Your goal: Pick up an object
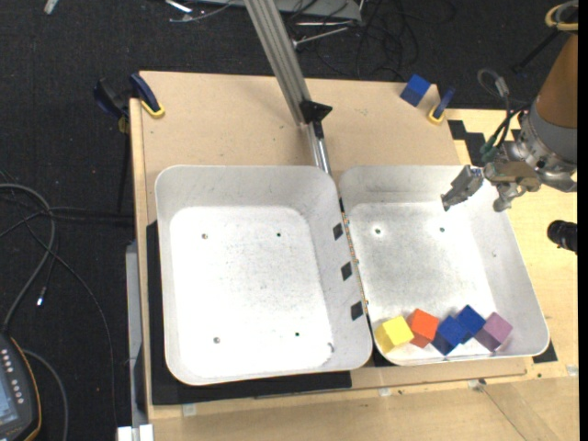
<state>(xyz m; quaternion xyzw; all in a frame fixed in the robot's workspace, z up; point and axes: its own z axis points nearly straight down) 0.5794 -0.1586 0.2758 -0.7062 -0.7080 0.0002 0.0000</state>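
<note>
Hand [480,193] spread apart, empty, at right bin's [514,246] one o'clock; yellow [395,333], orange [424,325], blue [459,327], purple [494,331] cubes at six. Nothing picked.

Dark speckled carpet floor [64,26] across the upper and left frame, strewn with black cables [37,237]. Pale tan wooden surface [230,122] at centre. Slanted grey metal pole [276,44] at top centre. Evenly lit, without hard shadows.
</note>
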